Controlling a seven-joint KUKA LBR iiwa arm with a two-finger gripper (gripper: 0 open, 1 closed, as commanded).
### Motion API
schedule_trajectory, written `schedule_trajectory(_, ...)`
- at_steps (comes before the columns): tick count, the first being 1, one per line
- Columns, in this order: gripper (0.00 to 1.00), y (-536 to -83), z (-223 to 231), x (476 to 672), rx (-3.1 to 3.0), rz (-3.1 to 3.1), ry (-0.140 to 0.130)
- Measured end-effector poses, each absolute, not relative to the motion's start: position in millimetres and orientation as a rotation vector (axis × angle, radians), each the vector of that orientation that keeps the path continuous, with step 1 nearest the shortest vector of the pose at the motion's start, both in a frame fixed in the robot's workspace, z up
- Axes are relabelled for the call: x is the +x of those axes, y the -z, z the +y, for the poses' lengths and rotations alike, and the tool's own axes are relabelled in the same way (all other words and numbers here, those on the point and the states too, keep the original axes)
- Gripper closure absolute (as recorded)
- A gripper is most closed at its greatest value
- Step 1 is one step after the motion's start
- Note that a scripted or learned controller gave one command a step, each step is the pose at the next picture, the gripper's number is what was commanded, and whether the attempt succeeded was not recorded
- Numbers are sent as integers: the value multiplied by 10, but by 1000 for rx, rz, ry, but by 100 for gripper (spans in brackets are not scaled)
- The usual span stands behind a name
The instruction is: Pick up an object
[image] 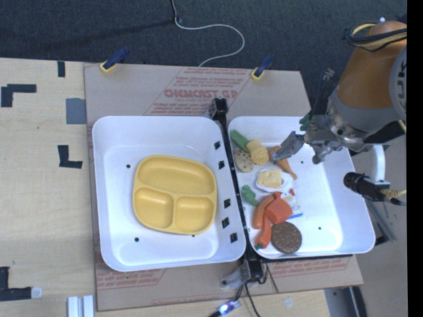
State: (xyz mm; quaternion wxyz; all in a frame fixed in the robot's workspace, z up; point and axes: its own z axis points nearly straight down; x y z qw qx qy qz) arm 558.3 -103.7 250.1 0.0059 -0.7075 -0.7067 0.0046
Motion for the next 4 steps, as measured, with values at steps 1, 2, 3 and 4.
schedule_trajectory(1,0,-2572,-1036,5606,-2219,-2222,-1)
schedule_trajectory(2,0,-2131,-1009,5571,-2218,-2220,-6)
schedule_trajectory(3,0,-1622,-1070,5484,-2218,-2217,-8)
schedule_trajectory(4,0,-1178,-1024,5490,-2217,-2219,-6)
